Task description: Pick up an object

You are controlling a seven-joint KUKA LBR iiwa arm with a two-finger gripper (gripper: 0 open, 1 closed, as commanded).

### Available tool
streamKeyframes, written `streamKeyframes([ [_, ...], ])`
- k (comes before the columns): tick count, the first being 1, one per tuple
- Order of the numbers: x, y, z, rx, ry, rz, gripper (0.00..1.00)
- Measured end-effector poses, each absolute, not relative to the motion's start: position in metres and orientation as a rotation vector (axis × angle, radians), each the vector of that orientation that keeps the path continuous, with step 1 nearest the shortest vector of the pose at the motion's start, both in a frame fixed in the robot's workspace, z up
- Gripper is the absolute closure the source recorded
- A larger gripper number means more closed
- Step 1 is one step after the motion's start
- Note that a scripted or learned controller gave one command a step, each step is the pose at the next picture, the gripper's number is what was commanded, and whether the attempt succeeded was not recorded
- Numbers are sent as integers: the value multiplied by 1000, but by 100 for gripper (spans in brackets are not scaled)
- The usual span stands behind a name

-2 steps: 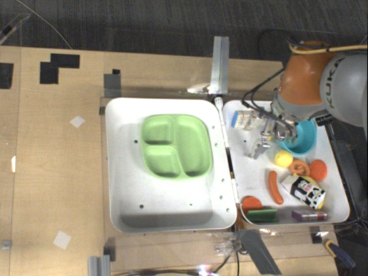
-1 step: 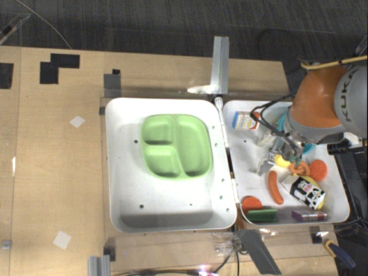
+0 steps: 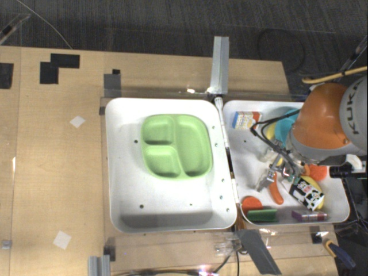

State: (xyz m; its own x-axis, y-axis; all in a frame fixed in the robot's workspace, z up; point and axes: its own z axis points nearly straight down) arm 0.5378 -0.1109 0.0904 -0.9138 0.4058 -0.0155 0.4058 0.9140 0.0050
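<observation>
Many small things crowd the right bin

Many small things lie in the right bin [image 3: 247, 154], and the end effector [image 3: 265, 181] hangs low among them. It is a thin silver part that sticks out to the left from under the arm [image 3: 325, 122]. It is too small and blurry to tell if its tips are apart or together, and nothing can be seen held in it.

Just beside the end effector, on its right, lies a thin orange stick [image 3: 277, 193]. Next to that is a black and white box with yellow on it [image 3: 307, 192]. Near the front edge of the bin sit an orange round piece [image 3: 250, 202], a dark green block [image 3: 262, 214] touching it, and a purple pen shape [image 3: 309, 215]. At the back left corner lies a small box with blue, white and red on it [image 3: 243, 119]. A blue thing [image 3: 282, 130] peeks out from under the arm.

Bare white floor shows on the left side of this bin, between the small box and the orange round piece.

The left bin [image 3: 123, 171] holds a green tray [image 3: 175, 145] with three parts. Around the tray is lots of open white room. Both bins sit on the brown desk [image 3: 52, 171].
</observation>
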Motion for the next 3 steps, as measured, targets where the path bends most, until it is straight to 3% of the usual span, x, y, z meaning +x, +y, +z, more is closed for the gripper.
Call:
streamKeyframes([
  [1,619,-110,88,734,3042,3,0],
  [2,555,-107,90,949,2981,5,0],
  [3,560,-107,105,934,2969,7,100],
])
